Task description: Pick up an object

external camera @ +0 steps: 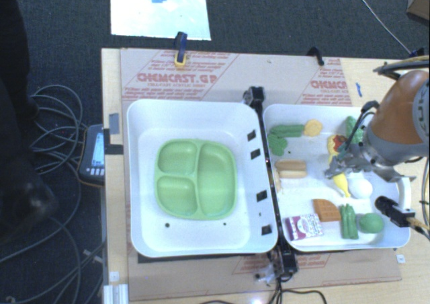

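Your tool [338,169] is hovering low in the right bin [295,113], over the yellow banana [342,185] beside the white egg [361,187]; I cannot tell whether it is grasping anything. You are working in a crowded spot, so centre on the banana alone and descend straight.

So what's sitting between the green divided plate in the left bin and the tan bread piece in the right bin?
In the camera view, just bare white bin floor and the bins' adjoining walls with black clips separate the green divided plate from the tan bread piece.

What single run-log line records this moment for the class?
phase: reaching | gripper: low in right bin, over yellow banana beside white egg | held: nothing seen | left bin: green divided plate
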You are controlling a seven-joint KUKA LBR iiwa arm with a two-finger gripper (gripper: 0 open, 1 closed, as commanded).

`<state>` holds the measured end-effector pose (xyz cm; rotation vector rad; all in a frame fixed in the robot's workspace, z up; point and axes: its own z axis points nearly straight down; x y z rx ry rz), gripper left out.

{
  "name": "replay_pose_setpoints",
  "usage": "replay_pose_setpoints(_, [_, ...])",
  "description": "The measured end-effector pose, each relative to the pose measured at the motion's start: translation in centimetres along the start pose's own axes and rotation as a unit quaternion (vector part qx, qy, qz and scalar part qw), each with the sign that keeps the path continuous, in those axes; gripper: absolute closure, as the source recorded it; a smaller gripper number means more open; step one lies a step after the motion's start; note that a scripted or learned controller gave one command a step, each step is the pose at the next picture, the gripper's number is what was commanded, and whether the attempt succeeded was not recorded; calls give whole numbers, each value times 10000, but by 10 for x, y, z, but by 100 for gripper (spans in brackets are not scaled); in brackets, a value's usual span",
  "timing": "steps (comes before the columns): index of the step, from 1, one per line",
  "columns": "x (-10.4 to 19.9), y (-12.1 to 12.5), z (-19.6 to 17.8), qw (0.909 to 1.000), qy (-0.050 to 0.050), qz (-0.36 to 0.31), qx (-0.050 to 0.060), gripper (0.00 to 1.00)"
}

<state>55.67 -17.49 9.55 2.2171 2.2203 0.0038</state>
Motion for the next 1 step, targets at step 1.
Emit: replay_pose_setpoints(1, [95,23,-125,10000,18,-68,-57,100])
